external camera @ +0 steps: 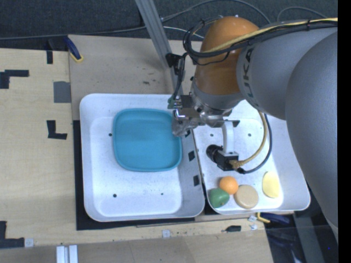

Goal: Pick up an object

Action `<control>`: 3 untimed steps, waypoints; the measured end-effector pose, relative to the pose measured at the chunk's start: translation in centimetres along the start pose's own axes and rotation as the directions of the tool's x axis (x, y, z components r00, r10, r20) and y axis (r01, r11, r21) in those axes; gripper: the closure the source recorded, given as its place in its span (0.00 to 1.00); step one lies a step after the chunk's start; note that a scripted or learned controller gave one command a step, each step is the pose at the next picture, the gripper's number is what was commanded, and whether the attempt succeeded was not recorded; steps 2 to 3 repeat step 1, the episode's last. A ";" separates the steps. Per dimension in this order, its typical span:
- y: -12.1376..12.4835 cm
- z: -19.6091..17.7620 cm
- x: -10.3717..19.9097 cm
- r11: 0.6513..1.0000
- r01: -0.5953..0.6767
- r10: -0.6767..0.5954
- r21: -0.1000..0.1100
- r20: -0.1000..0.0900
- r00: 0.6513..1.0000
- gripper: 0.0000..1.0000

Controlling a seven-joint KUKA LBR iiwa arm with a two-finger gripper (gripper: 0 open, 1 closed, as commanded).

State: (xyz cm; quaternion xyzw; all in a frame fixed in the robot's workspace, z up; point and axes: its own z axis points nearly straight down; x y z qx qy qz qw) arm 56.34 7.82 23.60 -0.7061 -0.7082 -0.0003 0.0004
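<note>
A blue square plate [146, 139] lies flat in the left bin [98, 196]. In the right bin [290, 193], near its front edge, sit a green object [218, 198], an orange ball [228, 185], a tan round piece [247, 196] and a yellow piece [271, 184]. My gripper [181, 124] hangs under the orange-banded wrist, over the divide between the bins at the plate's right edge. Nothing can be seen held in it.
A slanted metal pole [153, 21] rises behind the bins. Black cables and a black connector [222, 158] hang from the wrist over the right bin. The arm's grey body covers the right bin's far side. Black tape marks dot the wooden bench [33, 119] at left.
</note>
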 end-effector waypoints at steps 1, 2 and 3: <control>0.0 0.0 -0.2 1.000 -0.002 0.002 0.001 0.001 1.000 0.00; 0.0 0.0 -0.2 1.000 -0.002 0.002 0.001 0.001 1.000 0.00; 0.0 0.0 -0.2 1.000 -0.002 0.002 0.001 0.001 1.000 0.00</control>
